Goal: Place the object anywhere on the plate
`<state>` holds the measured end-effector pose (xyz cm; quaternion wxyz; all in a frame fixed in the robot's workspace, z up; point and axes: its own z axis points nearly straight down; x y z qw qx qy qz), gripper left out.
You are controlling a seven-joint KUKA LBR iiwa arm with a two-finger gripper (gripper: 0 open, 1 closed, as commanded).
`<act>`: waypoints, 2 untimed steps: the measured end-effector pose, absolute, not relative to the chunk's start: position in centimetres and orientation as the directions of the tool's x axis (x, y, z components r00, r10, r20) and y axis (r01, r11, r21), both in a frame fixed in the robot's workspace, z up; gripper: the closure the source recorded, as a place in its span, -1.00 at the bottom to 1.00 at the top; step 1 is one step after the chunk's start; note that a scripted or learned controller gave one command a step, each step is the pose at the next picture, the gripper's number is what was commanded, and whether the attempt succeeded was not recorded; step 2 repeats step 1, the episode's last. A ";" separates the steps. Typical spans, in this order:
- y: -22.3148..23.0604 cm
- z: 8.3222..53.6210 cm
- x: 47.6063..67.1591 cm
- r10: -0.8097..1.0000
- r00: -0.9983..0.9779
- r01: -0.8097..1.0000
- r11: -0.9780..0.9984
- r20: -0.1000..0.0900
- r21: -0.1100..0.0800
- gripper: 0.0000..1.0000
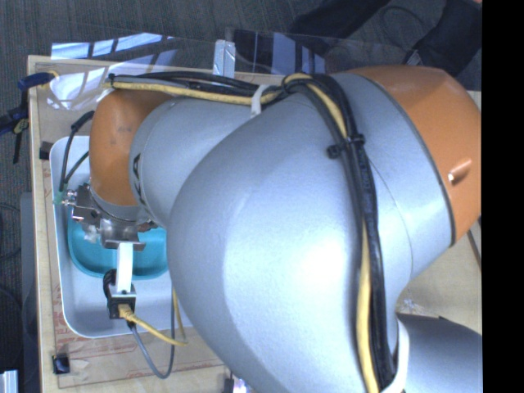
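Far left of my claw: wooden bench [38, 219] edge, then the rim of the white bin [61, 301] that I'm reaching into. Blue plate [82, 259] sits in that bin, directly under my claw and sticking out a bit to its left and below it. So the target is right where I hang, presumably because the drop is meant to happen here.

My claw [110, 232] is the metal block at the end of the orange band [115, 146], low over the plate. Open or closed: cannot tell, the wrist hides the business end. No item visible in it, so I won't call it gripping.

Object: cannot tell where it is. Likely under my wrist or hidden by my arm; a guess, not seen.

Just below the claw a white bracket [123, 270] points toward the near bin wall, ending in a black-and-yellow plug [123, 305]. A yellow cable [155, 332] trails from it over the bin rim, slack so I can move.

Right of the claw: my grey arm [286, 244], huge, covering most of the bench. A black and yellow cable bundle [360, 219] is tied along it so it stays clear of the bins.

Stage, judged: at or near placing, unconfirmed.
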<state>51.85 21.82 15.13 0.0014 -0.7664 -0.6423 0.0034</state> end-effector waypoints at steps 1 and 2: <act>21.8 15.1 51.9 0.985 0.175 0.985 -0.175 -0.004 -0.006 -1.00; 21.8 15.1 51.9 0.985 0.175 0.985 -0.175 -0.004 -0.006 -1.00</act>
